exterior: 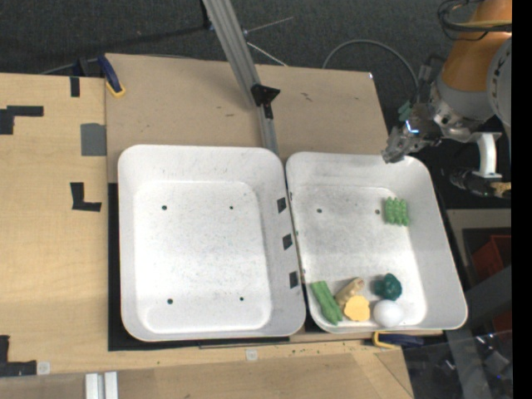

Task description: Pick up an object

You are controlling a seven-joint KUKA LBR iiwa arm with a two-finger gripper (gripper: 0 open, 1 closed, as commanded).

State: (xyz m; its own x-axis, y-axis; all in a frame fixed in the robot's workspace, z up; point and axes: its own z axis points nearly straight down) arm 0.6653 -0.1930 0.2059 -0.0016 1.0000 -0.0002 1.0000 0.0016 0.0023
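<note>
White plastic makes up the two shallow bins on the bench: the left white bin [199,239] with four small dark dots on its floor, and the right white bin [357,214], which serves as the landmark for everything else.

Six loose things lie in the right white bin, one of each kind. A light green ridged block [396,211] sits alone near the bin's right wall, about halfway down, with its long axis running roughly toward the near and far walls. The other five crowd the bin's near edge. A long green pod-shaped piece [326,302] lies at the left of the cluster, its long axis slanting from upper left to lower right. Just right of it rests a small tan lumpy piece [350,288], tilted the opposite way. A round yellow disc [357,309] touches the tan piece from below. A white ball [386,313] sits just right of the disc, and a dark teal rounded lump [386,287] sits just above the ball, touching it.

Over the bin's far right corner hangs the grey gripper [396,150], reaching in from the right on the grey arm with its orange band [478,36]. Whether its fingers are spread or pressed together I cannot tell; nothing is seen between them.
</note>
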